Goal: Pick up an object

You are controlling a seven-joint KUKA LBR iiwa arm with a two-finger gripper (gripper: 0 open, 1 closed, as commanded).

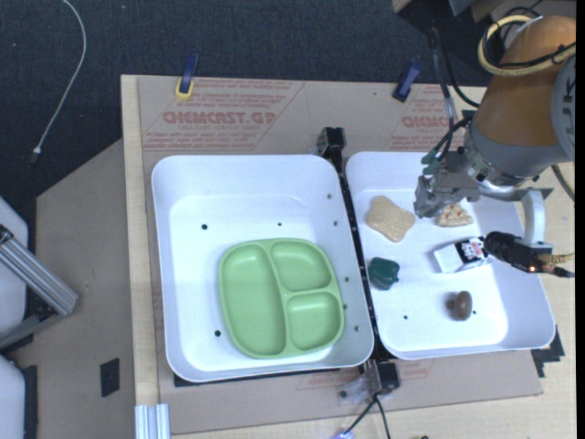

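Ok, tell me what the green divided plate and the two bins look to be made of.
The green divided plate looks like moulded plastic with a matte to satin finish: one even pale green, soft rounded ridges between its three compartments, faint sheen. The left bin and right bin look like thin formed plastic, smooth and slightly glossy: uniform white, rounded corners, rolled rims. Melamine for the plate cannot be ruled out.
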